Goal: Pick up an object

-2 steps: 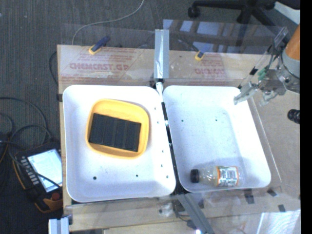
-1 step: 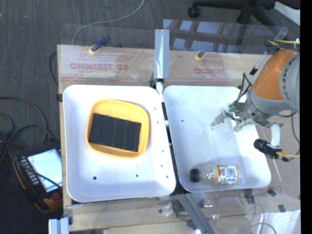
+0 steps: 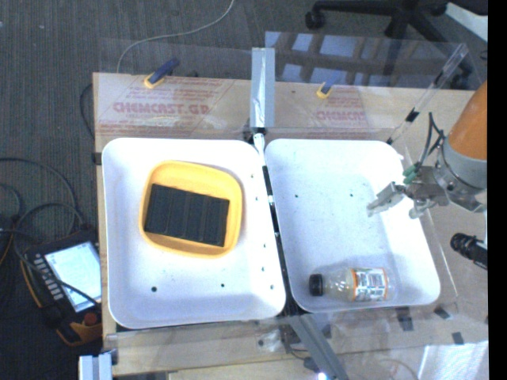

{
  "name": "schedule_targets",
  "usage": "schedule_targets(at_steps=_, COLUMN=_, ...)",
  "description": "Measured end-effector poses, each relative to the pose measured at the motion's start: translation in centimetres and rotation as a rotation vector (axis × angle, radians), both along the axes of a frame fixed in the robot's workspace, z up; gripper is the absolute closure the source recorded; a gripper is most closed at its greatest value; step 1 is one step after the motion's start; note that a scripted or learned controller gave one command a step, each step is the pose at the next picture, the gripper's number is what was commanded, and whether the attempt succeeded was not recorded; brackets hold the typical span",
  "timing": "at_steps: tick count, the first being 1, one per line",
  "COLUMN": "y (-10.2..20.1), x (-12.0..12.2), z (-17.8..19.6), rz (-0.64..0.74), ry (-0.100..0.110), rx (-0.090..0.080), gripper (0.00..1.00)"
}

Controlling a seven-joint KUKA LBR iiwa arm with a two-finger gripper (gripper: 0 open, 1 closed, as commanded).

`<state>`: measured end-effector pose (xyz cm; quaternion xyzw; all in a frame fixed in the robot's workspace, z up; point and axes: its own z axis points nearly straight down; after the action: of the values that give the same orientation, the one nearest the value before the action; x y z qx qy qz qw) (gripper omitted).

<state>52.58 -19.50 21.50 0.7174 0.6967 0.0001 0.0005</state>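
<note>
Tool [image 3: 400, 200] sits over the right edge of the right bin [image 3: 333, 165], fingers apart and nothing between them; one finger points left into the bin, the other hangs beside it. Bottle [image 3: 352, 284] lies on its side near the front wall of that same bin, dark cap to the left, label facing up; it's well apart from the tool, closer to the front. Left bin [image 3: 127, 283] carries a yellow tray [image 3: 190, 208] w/ a dark ribbed block in it.

Risks as I read them: bottle's round and lying down, so a pinch off-centre prob. rolls it away or squirts it out; it's tucked by the sloped front wall, so a descent there may clip the rim or leave one finger no room; clear plastic w/ liquid inside means weight shifts on lift, could slip out. If the tray is the target instead, it's wide and flat, likely too broad for this opening; an edge grab would tip it.
</note>
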Motion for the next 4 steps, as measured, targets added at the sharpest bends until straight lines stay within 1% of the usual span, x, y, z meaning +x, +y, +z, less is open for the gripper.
schedule_targets(at_steps=1, y=-2.7, x=-4.1, z=3.3, rz=-0.078, ry=0.001, rx=-0.001, gripper=0.00)
schedule_targets(at_steps=2, y=4.5, x=-4.2, z=-3.0, rz=-0.127, ry=0.003, rx=0.002, gripper=0.00)
schedule_targets(at_steps=3, y=0.8, x=-3.8, z=-12.3, rz=0.130, ry=-0.011, rx=-0.001, gripper=0.00)
schedule_targets(at_steps=4, y=5.8, x=2.5, z=-12.3, rz=0.053, ry=-0.018, rx=-0.004, gripper=0.00)
